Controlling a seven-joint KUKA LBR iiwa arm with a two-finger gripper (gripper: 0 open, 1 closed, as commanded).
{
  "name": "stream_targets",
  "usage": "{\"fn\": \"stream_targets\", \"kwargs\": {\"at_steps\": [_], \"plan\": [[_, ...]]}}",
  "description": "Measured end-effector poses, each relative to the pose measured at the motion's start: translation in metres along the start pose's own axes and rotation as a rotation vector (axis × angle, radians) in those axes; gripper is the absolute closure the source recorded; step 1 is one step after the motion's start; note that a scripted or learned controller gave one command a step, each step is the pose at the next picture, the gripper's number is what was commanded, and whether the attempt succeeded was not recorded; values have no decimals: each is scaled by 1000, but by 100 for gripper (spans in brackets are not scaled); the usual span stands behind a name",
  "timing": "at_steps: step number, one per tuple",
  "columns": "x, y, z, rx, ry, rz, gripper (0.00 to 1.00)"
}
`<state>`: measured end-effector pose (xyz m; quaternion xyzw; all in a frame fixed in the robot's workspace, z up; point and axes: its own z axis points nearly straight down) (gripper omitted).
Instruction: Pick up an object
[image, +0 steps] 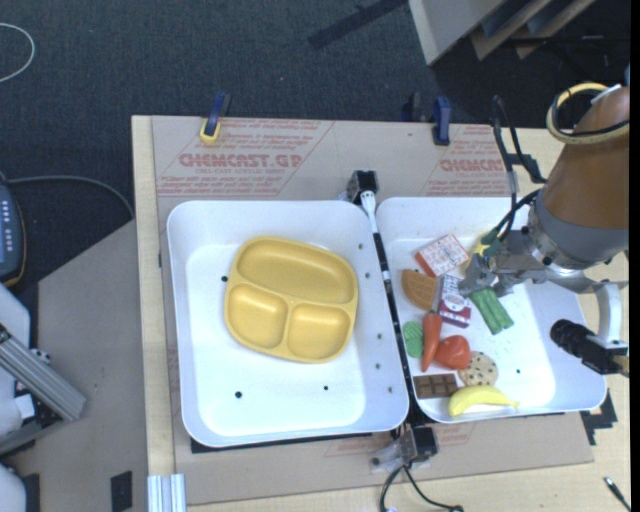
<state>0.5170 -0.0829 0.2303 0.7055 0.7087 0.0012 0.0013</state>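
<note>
We see the gripper (487, 272) hanging over the middle of the right bin (560, 395), reached in from the right under the orange-banded wrist, and we cannot tell from this slant how it is set or whether anything is in it. Just below it and touching its tip in our view lies a green block (492, 310), tilted. Directly to its left sits a red and white packet (442, 254) with print too small for us to read, and under that a second small packet (454, 304) in dark red and white, also unreadable. Further left of the gripper is a brown bread-like piece (420, 289). Below and to the left we find an orange carrot (431, 338) beside a green leaf-shaped piece (413, 338), with a red tomato-like piece (453, 351) touching the carrot. Lower still lie a chocolate-chip cookie (479, 370), a brown chocolate bar (434, 385) and a yellow banana (479, 401) near the bin's front rim. Well to the left of the gripper, in the left bin (200, 390), rests a yellow three-compartment plate (291, 298). On the bench board (155, 170) behind the bins we read red lettering, "CHEMCAST G.P" above the left bin, and the same word partly hidden above the right one. A yellow clamp (212, 122) and a blue clamp (441, 118) grip the board's far edge.
</note>
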Motion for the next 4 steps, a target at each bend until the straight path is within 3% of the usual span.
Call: {"fn": "stream_targets", "kwargs": {"at_steps": [1, 2, 3, 4], "plan": [[-8, -13, -3, 5, 1, 5, 100], [-11, -10, 14, 8, 1, 6, 100], [2, -5, -2, 1, -1, 3, 100], [-8, -16, 13, 7, 1, 6, 100]]}}
